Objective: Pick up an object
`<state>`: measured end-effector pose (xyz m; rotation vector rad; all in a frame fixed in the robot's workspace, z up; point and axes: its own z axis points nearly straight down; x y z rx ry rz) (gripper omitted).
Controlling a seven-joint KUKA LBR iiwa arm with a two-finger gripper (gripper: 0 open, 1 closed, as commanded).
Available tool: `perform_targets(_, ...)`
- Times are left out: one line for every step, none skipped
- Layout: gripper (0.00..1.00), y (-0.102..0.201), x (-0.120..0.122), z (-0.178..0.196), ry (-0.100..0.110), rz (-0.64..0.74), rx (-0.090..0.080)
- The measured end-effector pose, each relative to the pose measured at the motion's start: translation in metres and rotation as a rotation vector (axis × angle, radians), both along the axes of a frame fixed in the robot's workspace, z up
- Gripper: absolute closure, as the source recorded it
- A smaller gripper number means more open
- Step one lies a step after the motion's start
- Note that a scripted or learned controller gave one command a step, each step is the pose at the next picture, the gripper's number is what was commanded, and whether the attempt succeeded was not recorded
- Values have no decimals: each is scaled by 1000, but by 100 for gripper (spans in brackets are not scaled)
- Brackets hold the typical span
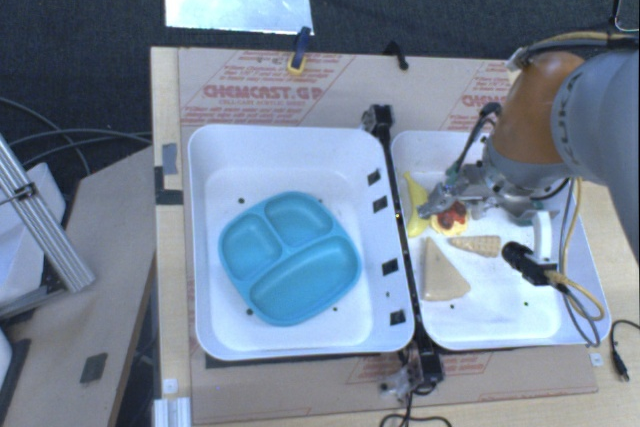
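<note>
Gripper [447, 207] is hanging low in the right bin [520, 325], right over a small red object [453, 216]; whether its fingers are spread or pinching, I cannot tell. Just beside it are lying a yellow piece [414, 200], a waffle cone [476, 244] and a tan wedge [441, 273]. A blue divided plate [290, 256] is sitting in the left bin [215, 335]

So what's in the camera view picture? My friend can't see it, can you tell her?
A grey robot arm reaches from the right into the right white bin, its gripper low over a small red object among yellow and tan toy pieces. The left white bin holds a blue divided plate.
</note>
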<state>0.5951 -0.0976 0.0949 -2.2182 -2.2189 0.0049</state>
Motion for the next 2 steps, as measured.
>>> perform_targets(0, 6, -13, -4, -26, -7, -14)
perform_targets(0, 7, -32, -6, -25, -9, -15)
